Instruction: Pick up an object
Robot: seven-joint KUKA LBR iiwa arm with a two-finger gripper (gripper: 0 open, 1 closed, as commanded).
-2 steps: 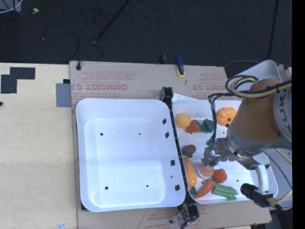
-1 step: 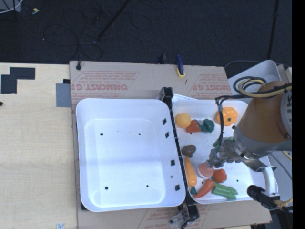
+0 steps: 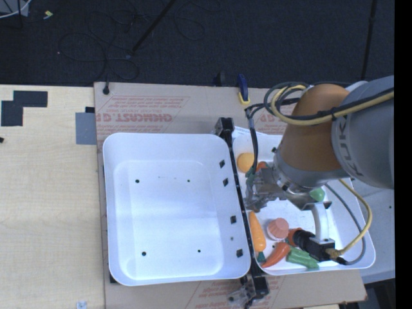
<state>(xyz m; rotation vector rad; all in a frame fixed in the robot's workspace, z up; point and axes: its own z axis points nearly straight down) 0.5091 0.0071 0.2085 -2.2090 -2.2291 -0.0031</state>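
My gripper (image 3: pixel 257 195) hangs low over the left part of the right bin (image 3: pixel 360 253), under the big orange wrist band. Its fingers are hidden among metal parts and cables. Just behind it lies a yellow-orange ball (image 3: pixel 244 161). In front of it an orange carrot-shaped piece (image 3: pixel 257 232) lies along the bin's left wall. A pink round piece (image 3: pixel 279 228) sits to the carrot's right. Nearer the front edge lie a red pepper-like piece (image 3: pixel 277 255) and a green piece (image 3: pixel 302 257). Another green bit (image 3: pixel 317 194) peeks out beside the wrist.
The left bin (image 3: pixel 167 205) stands beside the right one, split from it by a black divider (image 3: pixel 234 192). Both rest on a cardboard sheet (image 3: pixel 141 111) on the wooden bench. The arm covers most of the right bin's back half.
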